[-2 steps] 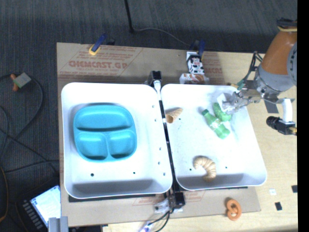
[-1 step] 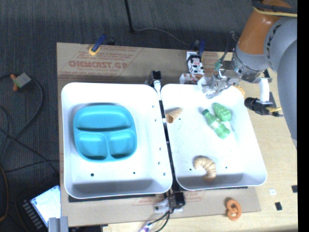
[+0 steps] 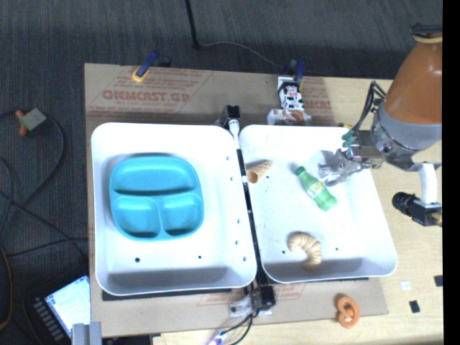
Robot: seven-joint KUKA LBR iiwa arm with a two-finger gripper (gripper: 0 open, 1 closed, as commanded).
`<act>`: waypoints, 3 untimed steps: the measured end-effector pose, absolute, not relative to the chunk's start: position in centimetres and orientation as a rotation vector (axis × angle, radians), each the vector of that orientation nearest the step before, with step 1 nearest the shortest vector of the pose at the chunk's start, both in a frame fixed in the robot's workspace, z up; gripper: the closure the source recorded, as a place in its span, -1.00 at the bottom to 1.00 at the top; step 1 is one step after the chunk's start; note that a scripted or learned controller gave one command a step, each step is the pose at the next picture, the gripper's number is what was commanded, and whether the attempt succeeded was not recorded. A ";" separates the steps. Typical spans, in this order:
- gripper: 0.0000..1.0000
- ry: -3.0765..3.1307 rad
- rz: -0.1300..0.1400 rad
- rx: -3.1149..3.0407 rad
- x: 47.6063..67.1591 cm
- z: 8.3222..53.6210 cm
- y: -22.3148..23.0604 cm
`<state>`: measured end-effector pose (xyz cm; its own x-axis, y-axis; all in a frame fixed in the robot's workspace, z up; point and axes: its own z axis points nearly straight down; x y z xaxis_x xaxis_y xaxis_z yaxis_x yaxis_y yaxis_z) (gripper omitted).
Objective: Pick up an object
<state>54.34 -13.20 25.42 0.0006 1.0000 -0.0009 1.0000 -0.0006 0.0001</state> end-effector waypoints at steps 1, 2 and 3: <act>-1.00 2.222 -0.001 2.222 54.3 25.4 -13.2; -1.00 2.220 -0.002 2.221 56.7 10.0 -16.2; 1.00 2.221 -0.002 2.223 56.7 10.8 -16.1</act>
<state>56.70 -16.09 10.84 0.0008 1.0000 -0.0004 1.0000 -0.0008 -0.0015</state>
